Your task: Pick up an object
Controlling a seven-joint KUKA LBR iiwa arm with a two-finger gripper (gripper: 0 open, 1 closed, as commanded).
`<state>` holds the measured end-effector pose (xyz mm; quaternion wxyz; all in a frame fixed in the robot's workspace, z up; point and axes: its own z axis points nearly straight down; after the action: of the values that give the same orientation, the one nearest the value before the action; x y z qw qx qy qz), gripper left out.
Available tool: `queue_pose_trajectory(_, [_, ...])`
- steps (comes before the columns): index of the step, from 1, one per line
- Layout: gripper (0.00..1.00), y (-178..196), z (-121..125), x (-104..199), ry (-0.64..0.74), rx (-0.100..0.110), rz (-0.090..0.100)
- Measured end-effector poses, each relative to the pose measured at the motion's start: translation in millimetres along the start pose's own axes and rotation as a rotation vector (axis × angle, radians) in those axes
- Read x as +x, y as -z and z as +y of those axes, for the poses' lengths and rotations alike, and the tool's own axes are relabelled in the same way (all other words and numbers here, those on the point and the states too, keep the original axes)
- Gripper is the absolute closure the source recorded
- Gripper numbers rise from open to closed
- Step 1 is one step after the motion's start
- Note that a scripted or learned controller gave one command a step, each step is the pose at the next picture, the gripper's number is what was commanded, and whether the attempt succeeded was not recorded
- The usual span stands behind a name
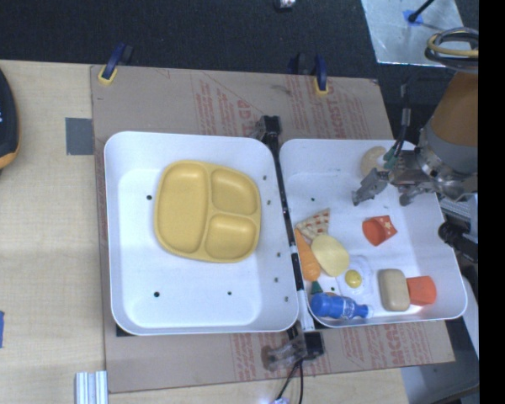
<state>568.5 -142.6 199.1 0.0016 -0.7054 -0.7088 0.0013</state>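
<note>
Sitting alone in the left bin (126,225) is a yellow divided plate (207,210); the right bin (320,154) crowds a yellow lemon-like piece (329,253), blue bottle (337,307) and red block (380,229). Above them the gripper (390,188) hangs spread wide, holding nothing; descending here, I reckon it closes on bare floor.

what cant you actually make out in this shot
- Two-finger gripper, camera view: its dark fingers are spread over the right white bin, with nothing between them; too small to tell how near the floor they are.
- Pale round object at the bin's far wall: partly hidden by the gripper, identity unclear.
- Orange carrot-shaped toy: overlapped by the pale yellow lemon-shaped toy.
- Small shiny object on the dark floor: too small to identify.
</note>
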Motion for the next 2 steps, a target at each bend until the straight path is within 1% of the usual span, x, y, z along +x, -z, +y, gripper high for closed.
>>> queue_pose_trajectory(1, [0.00,-86,-13,-74,-0.006,0.007,-0.002])
queue_pose_trajectory(2, [0.00,-107,63,-37,0.005,-0.007,-0.002])
